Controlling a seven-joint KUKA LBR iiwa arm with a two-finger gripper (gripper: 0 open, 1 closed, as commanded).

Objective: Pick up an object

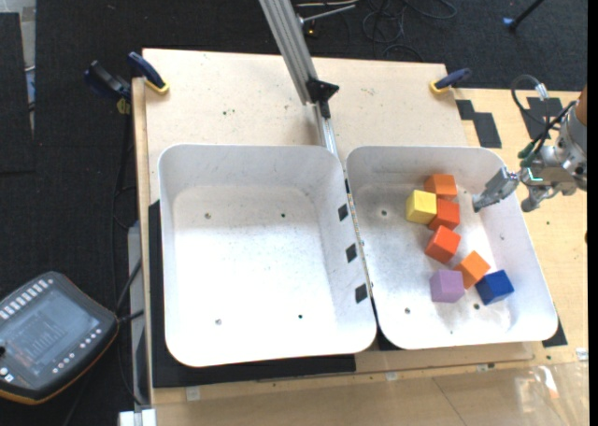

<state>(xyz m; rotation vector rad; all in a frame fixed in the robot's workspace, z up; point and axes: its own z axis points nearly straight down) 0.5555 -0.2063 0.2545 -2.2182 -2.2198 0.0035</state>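
The right bin (523,228) holds several foam cubes: a yellow cube (421,206), orange cubes (444,244) in a loose column, a purple cube (447,286) and a blue cube (494,287). My gripper (505,200) hangs over that bin's right rim, at the right edge of the view. It is open, with nothing between its fingers. One finger (491,191) points down and left toward the topmost orange cube (441,185), a short gap away from it.
The left bin (177,228) sits beside the right one, their rims meeting in the middle. A slanted metal pole (285,27) ends at the bins' back edge. A teach pendant (47,335) lies at the lower left, off the bench.
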